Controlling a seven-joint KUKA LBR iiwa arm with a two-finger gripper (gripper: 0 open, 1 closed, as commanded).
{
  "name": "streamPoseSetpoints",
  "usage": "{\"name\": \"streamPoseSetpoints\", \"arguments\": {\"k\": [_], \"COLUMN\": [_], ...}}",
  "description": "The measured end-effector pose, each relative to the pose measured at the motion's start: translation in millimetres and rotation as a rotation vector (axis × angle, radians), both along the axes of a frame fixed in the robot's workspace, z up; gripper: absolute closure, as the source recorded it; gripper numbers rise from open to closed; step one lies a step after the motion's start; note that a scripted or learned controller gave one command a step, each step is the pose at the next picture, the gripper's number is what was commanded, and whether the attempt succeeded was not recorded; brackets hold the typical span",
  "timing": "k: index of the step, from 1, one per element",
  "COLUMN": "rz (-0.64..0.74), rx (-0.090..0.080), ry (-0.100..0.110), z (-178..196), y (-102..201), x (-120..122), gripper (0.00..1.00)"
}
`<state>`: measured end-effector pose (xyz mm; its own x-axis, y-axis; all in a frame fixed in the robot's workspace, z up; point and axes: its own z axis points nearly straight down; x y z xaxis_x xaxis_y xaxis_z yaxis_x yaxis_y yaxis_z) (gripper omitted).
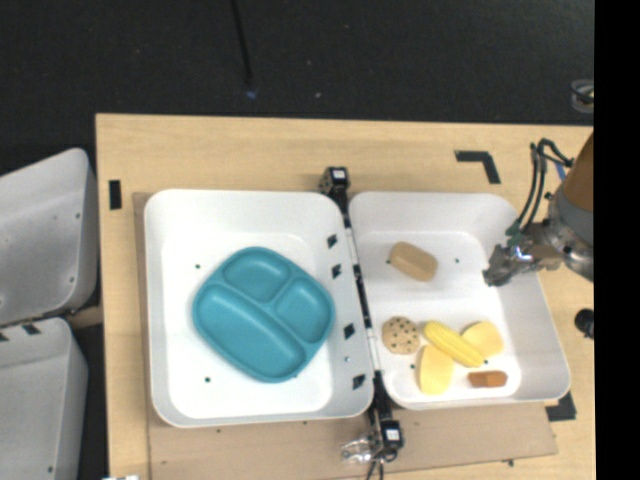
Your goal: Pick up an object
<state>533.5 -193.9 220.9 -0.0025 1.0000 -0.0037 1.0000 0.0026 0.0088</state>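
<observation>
Flanking white bins (pixel 160 298), pale wooden bench (pixel 230 148)

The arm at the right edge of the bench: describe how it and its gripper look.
The arm is grey with an orange-brown band at its upper part. Dark cables loop along its left side. Its gripper is a small piece of grey and silvery metal with dark parts at the tip. It is too small and blurred to make out markings.
</observation>
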Motion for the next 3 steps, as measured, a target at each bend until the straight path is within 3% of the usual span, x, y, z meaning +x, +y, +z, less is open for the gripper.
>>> {"name": "streamPoseSetpoints", "arguments": {"k": [1, 3], "rz": [0.001, 0.002], "rx": [0.000, 0.003], "ry": [0.001, 0.007], "z": [51, 42], "y": [0, 108], "x": [11, 17], "gripper": [1.00, 1.00]}}
